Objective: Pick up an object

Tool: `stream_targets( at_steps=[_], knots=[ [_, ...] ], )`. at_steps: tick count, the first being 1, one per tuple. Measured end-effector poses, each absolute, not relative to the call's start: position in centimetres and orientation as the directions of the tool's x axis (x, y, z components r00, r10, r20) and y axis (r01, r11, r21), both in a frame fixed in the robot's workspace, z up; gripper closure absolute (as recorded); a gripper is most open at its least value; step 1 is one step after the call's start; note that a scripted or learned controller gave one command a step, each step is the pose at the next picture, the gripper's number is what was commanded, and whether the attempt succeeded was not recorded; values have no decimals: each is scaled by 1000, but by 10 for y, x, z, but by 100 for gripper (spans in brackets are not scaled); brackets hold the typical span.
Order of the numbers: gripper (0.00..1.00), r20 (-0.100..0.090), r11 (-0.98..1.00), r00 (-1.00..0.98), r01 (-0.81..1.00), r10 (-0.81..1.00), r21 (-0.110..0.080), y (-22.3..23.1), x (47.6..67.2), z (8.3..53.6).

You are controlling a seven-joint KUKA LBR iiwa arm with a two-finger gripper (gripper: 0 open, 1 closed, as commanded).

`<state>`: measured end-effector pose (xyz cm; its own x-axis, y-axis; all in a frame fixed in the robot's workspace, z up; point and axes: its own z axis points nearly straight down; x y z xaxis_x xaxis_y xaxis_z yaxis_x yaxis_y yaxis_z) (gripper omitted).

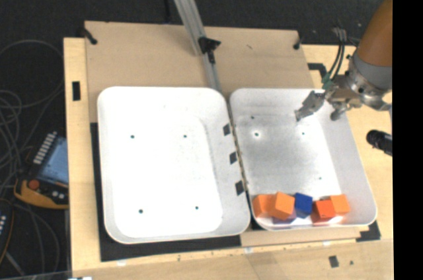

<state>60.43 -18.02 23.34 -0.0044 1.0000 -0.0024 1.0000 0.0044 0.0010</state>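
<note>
On the bench [165,54], a wide tan board, two shallow white bins sit side by side, touching along their inner edges. The left bin [165,160] shows bare white floor with a few dark dots. The right bin [291,146] has a scuffed, greyish floor, and all the blocks are down at its near edge. The arm [377,41] comes in from the right, orange band up top, grey wrist below, leaning over the far right corner of the right bin. A grey metal rail [188,8] slants across the back of the bench. The gripper [318,105] hangs above the far part of the right bin, nothing between its fingers; how wide they stand I can't tell. Now the blocks in a row: an orange pair [274,205] at left, a blue block [303,204] just beside them, another orange pair [330,207] at right, well apart from the gripper.
</note>
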Motion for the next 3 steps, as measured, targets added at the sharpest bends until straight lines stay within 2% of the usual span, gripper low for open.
stream_targets(
  at_steps=[1, 2, 3],
  knots=[
    [0, 1, 8, -8, 1000, 1000, 7, -111, 555, 293],
    [0, 2, 7, -7, 1000, 1000, 4, -62, 486, 333],
    [0, 1, 4, -4, 1000, 1000, -7, -16, 509, 230]
  ],
)
